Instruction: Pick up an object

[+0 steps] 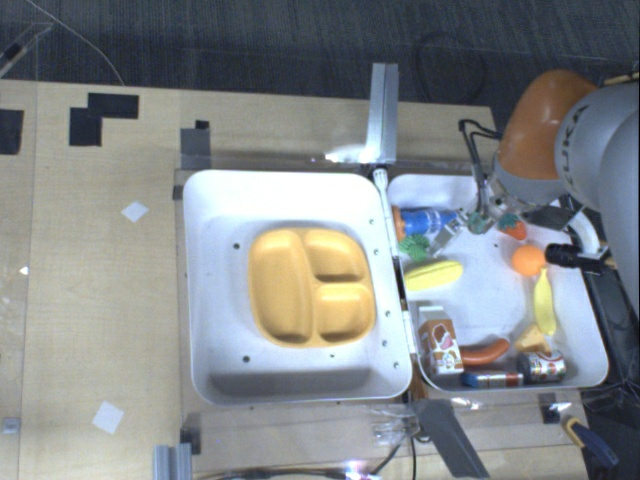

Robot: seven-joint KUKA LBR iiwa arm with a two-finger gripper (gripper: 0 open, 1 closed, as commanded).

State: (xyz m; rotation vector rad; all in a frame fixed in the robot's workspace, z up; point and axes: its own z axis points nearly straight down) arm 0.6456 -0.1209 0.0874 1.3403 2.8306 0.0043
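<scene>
White bins are sitting side by side on the bench (90, 298): left bin (210, 268) is holding a yellow divided tray (308, 286), right bin (590, 348) is collecting the small items for picking. Pincer (482, 218) is hanging over its far end; grip state, can't tell. Blue bottle (428, 222) is lying just left of it, yellow corn (433, 275) nearer the camera.

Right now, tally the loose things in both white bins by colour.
Yellow: 3, sectioned plastic tray, corn cob, banana
Orange: 1, round ball
Blue: 1, plastic bottle
Red or brown: 3, sausage, small box, tin can
Total: 8
</scene>
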